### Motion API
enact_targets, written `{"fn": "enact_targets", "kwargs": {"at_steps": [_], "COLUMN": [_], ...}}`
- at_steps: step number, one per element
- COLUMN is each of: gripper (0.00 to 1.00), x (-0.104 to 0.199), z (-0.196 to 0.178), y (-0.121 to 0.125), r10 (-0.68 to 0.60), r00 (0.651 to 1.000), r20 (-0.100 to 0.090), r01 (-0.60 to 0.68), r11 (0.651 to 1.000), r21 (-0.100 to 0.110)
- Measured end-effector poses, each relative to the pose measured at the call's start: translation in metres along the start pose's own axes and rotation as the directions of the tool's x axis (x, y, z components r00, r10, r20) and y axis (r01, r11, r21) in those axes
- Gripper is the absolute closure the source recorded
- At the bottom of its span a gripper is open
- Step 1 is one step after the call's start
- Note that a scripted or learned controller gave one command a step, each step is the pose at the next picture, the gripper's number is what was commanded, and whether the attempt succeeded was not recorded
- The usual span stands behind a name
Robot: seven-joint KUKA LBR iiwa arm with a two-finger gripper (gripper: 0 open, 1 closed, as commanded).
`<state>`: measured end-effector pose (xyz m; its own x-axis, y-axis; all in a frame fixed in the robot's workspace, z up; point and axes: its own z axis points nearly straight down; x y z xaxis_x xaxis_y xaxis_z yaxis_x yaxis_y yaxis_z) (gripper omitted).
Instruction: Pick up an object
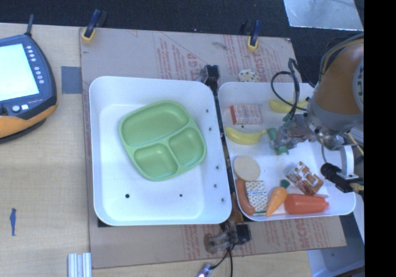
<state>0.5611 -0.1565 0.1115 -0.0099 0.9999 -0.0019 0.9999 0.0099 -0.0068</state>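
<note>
We cannot tell what the gripper (pixel 281 140) grasps, its fingertips being blurred. The arm (pixel 339 87) hides part of the yellow piece (pixel 281 107) in the right bin (pixel 260 88).

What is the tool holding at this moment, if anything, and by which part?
It cannot be told. The tool is down in the right bin, beside the banana, but nothing can be made out gripped in it.

Red print on the cardboard sheet (pixel 185 53) is too blurred to read
</note>
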Motion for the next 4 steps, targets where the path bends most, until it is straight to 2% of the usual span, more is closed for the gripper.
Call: {"fn": "enact_targets", "kwargs": {"at_steps": [1,2,3,4], "gripper": [1.0,0.0,0.0,0.0], "x": [0.04,0.04,0.033,0.024], "z": [-0.003,-0.003,0.02,0.02], "y": [0.03,0.03,0.042,0.034], "r10": [0.004,0.004,0.004,0.007], "r00": [1.0,1.0,1.0,1.0], "r20": [-0.001,-0.001,0.0,-0.003], "r01": [-0.004,-0.004,-0.004,-0.007], "r11": [1.0,1.0,1.0,1.0], "r21": [-0.004,-0.004,-0.004,-0.002]}}
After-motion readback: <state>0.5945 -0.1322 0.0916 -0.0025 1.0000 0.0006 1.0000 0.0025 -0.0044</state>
